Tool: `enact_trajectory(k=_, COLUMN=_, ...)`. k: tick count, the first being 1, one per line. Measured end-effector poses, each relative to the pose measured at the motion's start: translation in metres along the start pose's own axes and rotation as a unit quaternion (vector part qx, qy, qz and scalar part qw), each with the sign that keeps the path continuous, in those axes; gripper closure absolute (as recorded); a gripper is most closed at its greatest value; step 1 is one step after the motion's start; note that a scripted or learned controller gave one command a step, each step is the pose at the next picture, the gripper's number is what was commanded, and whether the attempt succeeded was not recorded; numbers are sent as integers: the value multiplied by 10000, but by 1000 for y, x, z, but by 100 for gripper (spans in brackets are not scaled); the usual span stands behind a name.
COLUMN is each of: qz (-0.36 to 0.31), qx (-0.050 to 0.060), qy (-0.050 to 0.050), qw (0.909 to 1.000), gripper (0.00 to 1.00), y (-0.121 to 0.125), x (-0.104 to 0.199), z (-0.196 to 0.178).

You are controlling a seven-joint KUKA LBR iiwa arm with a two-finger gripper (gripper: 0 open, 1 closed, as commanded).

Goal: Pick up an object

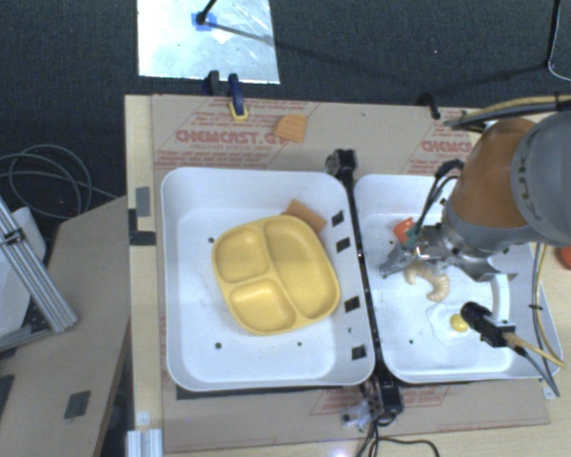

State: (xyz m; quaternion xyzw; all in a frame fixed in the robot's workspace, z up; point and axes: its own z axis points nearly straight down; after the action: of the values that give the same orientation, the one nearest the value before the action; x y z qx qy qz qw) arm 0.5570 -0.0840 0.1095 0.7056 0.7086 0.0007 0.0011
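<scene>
Yellow tray [276,274] sits in the left bin [186,255], orange block [305,214] tucked at its far edge. Gripper [409,260] hangs low in the right bin [400,350] beside a pale curved thing [436,279], maybe touching; finger state I can't tell.

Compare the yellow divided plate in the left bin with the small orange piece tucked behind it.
The yellow divided plate is large, covering much of the left bin; the small orange piece is far smaller. The plate is pale yellow with three compartments; the piece is plain orange. The plate lies fully in view, while the piece is partly hidden behind the plate's far edge. Both lie in the left bin.
</scene>
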Motion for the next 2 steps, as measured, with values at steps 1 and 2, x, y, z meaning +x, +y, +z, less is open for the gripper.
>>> enact_trajectory(k=1, qz=26, qx=-18, qy=-5, qw=10000, gripper=0, y=-54, x=-14, z=-82)
enact_trajectory(k=2, qz=-15, qx=13, qy=13, qw=10000, gripper=0, y=-70, x=33, z=-75)
